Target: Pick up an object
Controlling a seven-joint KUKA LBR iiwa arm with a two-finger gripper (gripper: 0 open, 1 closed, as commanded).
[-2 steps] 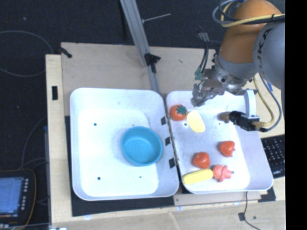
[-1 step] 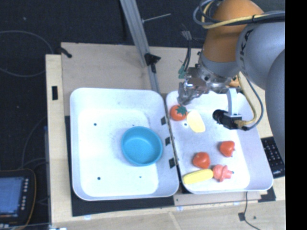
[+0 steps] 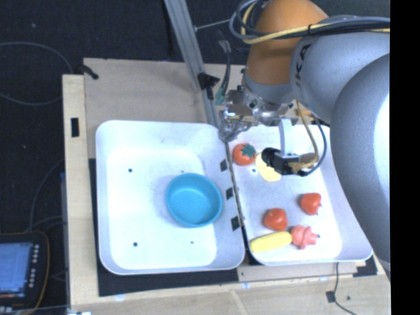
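A: Claw [image 3: 228, 130] status?
B: Above the right bin's [image 3: 292, 192] far left corner. How far open: cannot tell.
A: Tomato [image 3: 244, 153]?
B: Lying in the right bin, just beside the claw.

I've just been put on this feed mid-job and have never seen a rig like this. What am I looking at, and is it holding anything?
This is a single camera fixed above the bench, looking down at a slant. The big grey and orange shape is a robot arm reaching in from the right. Its end effector hangs over the far end of the divide between two white bins. The left bin holds a blue bowl. The right bin holds small toys, among them a green-topped red toy, a yellow banana-like toy and a pink toy. I cannot tell whether anything is held.
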